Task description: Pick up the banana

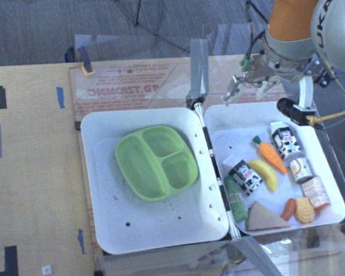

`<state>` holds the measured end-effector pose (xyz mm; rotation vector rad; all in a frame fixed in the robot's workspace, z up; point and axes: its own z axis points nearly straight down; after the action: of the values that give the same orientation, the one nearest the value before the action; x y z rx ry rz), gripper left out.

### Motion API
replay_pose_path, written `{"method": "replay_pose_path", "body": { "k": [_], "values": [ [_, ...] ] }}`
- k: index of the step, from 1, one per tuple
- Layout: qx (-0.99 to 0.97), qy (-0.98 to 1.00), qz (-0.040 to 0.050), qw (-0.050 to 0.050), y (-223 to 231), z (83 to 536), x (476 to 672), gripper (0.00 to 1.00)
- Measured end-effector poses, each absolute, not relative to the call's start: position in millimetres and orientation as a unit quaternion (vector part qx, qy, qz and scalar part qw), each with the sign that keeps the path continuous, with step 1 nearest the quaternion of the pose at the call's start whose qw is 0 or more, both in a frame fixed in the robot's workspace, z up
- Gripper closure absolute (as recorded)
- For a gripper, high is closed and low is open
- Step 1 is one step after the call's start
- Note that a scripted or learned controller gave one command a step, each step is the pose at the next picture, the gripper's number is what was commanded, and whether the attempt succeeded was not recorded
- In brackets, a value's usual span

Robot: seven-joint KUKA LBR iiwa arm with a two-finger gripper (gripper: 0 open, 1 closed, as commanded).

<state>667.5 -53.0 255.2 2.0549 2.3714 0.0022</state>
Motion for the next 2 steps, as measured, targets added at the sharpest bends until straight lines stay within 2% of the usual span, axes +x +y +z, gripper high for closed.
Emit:
{"method": "replay_pose_path", "body": {
  "k": [1, 2],
  "values": [
    [0.618, 0.786, 0.0002, 0.001, -127.3, 231.3, 563.1, 0.00],
    [0.680, 0.734, 0.0001, 0.000, -149.1, 108.3, 479.3, 0.00]
  ]
}}
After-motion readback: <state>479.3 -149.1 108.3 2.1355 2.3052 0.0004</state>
